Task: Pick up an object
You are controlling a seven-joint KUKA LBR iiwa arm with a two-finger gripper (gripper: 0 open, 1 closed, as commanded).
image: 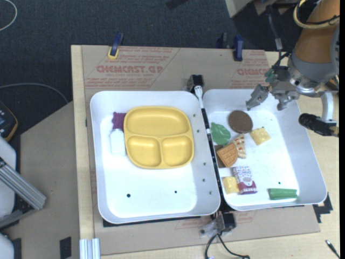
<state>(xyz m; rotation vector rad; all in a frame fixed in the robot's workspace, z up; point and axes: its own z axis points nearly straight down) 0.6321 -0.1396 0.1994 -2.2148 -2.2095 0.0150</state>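
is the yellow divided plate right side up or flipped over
Right side up. The yellow plate in the left bin shows its three hollow compartments facing the camera, one long one at the far side and two smaller ones nearer.

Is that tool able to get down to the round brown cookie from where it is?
Probably yes: the tool hangs just above and right of the brown cookie, which lies uncovered with nothing stacked on it.

Dark carpet floor [54, 20] surrounds the brown board-topped bench [161, 63].

Brown bench [161, 63] with printed board, two white bins side by side, left bin [108, 198], right bin [310, 166]
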